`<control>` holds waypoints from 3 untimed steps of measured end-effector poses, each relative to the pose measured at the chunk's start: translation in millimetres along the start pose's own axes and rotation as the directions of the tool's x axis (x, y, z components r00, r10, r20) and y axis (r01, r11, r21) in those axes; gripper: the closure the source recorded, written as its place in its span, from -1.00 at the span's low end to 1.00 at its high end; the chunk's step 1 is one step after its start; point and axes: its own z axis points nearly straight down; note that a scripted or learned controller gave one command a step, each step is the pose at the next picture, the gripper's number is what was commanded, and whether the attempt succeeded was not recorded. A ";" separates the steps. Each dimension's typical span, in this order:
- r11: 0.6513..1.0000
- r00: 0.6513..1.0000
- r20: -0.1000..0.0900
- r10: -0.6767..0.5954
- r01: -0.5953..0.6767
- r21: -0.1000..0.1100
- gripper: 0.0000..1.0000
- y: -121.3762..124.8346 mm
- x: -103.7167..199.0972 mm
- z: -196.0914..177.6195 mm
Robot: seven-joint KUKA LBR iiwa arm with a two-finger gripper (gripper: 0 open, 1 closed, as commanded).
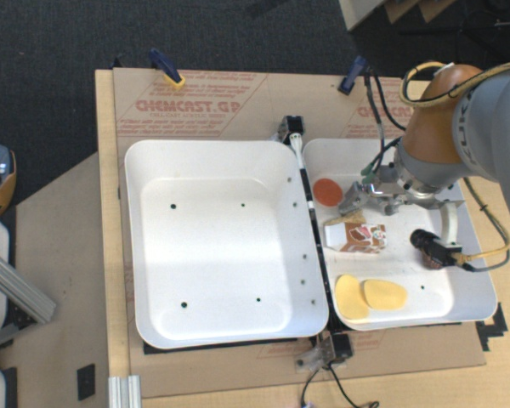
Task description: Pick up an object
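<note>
While the gripper (359, 199) hangs low over the right bin (472, 300), nothing shows between its tips, so the pick looks to be at the approach stage, with no object yet taken. Whether the gripper is apart or together cannot be told from this slant; the wrist body hides too much of it.

Camera view: the nearest candidates lie close on two sides of the gripper. A flat red disc (327, 191) sits just beside it, on the side away from the arm, close to the wall shared with the left bin (212, 245). A crumpled brown-and-white packet (357, 236) lies just beside the gripper toward the camera. Past the packet, farther from the gripper, two yellow pieces (370, 297) rest touching each other near the bin's front rim.

My reading is that the next move calls for settling on one target, centring over it and going straight down. The disc lies flat and thin, so a pinch may slide off; the dividing wall beside it leaves little room. The packet is soft and uneven, so it may be the easier grab.
</note>
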 end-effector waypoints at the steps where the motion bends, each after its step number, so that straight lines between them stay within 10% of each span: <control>1: 1.000 1.000 0.004 -0.004 0.004 -0.010 -1.00 40.0 13.8 -0.6; 2: 1.000 1.000 0.004 -0.006 0.006 -0.024 -1.00 65.5 51.4 -157.1; 3: 1.000 1.000 0.005 0.009 -0.009 0.003 -1.00 58.8 -67.0 -73.6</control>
